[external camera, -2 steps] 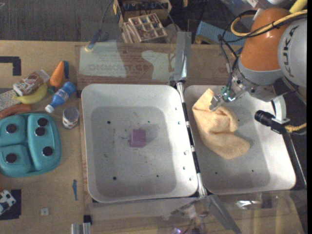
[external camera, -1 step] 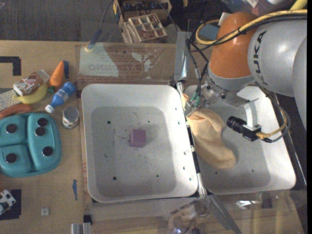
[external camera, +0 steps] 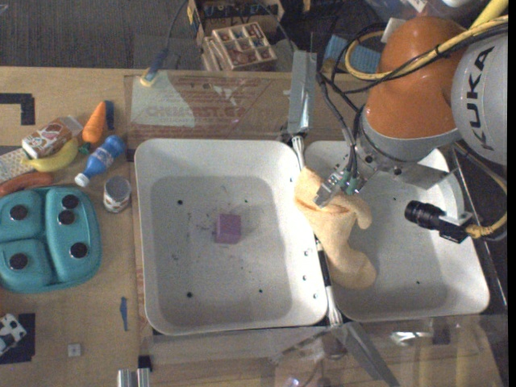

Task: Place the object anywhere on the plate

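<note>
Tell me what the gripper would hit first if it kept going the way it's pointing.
Most likely the yellow cloth: the gripper points down and left, right at the cloth's upper fold near the wall between the two bins. Depth is hard to judge from this slant.

Left bin (external camera: 161, 216) mostly open floor, just small purple block (external camera: 227, 228) mid. Yellow cloth (external camera: 339, 232) drapes over divider betw. bins, blocking there.

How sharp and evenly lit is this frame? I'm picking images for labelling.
Camera view: soft overall; the purple block in the left bin looks fuzzy-edged; light is even, shadows faint; glare streaks the clear sheet behind the bins; the gripper over the yellow cloth is blurred.
</note>
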Controlling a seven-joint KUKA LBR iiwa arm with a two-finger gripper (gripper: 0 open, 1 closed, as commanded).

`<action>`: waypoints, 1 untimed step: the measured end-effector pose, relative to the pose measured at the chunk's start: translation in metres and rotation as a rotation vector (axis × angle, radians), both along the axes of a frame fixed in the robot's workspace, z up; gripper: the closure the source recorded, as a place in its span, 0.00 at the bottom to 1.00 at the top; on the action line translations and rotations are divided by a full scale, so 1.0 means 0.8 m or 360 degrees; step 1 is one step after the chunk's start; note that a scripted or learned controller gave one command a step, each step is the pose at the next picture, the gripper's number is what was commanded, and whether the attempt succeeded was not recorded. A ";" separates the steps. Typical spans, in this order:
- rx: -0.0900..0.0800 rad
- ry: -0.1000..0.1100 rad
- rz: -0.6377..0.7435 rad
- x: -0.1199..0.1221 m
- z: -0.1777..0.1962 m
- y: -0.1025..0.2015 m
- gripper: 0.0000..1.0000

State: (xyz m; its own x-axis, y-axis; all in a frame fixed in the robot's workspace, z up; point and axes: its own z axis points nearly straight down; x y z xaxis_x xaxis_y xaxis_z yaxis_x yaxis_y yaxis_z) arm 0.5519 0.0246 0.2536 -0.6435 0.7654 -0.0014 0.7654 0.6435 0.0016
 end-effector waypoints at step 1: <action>0.0001 0.0000 -0.0105 -0.049 -0.059 0.023 1.00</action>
